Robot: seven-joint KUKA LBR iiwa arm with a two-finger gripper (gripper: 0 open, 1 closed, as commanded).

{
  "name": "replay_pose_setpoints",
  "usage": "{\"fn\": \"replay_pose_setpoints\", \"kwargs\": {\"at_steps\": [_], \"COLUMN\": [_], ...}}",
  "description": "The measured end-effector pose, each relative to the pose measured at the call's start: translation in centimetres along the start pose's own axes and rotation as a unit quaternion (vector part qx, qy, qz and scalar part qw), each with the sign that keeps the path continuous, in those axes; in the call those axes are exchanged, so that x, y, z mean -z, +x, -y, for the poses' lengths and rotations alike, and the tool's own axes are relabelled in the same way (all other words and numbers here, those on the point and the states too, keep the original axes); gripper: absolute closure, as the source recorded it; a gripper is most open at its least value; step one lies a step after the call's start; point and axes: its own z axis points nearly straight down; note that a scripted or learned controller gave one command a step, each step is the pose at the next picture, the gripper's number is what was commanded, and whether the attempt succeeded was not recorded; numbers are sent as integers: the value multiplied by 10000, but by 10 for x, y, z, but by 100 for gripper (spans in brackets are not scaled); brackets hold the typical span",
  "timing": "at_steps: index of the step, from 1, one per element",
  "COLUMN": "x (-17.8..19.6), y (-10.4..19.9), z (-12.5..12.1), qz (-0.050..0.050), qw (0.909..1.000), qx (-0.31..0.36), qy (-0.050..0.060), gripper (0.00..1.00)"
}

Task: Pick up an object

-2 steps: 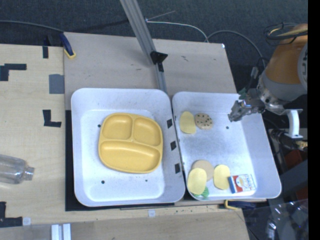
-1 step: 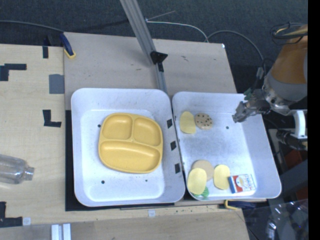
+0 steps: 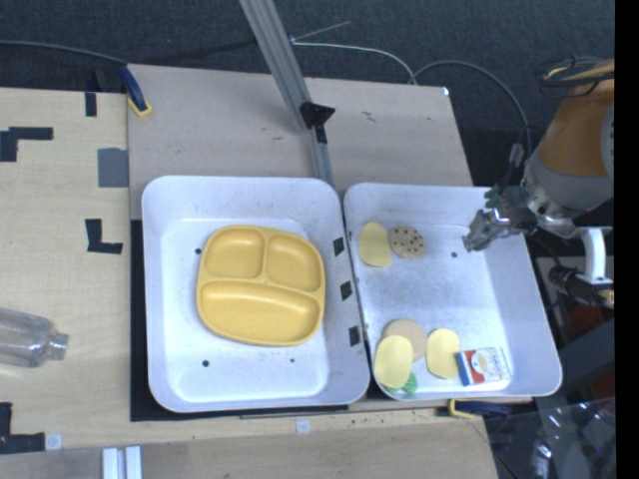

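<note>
My gripper [image 3: 480, 234] hangs over the upper right part of the right bin [image 3: 519, 267], with nothing seen between its fingers. In that bin lie a pale yellow oval piece [image 3: 374, 244] and a brown dotted cookie [image 3: 405, 239] near the top left. Along the bin's front edge sit a yellow-green piece [image 3: 393, 359], a tan round piece [image 3: 407, 331], another yellow oval [image 3: 442, 352] and a small red, white and blue box [image 3: 483, 366]. The gripper is well to the right of the cookie and apart from every object.
The left bin [image 3: 165, 267] holds a yellow divided plate [image 3: 262, 284]. A metal pole [image 3: 280, 53] slants down to the bins' back edge. A clear plastic bottle [image 3: 28, 337] lies on the bench at far left. Cables run behind the right bin.
</note>
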Motion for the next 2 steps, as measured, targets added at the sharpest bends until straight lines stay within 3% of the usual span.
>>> {"fn": "replay_pose_setpoints", "kwargs": {"at_steps": [2], "x": [5], "y": [-16], "z": [16], "qz": [0], "qw": [10000], "qx": [0], "qy": [-3], "gripper": [100]}}
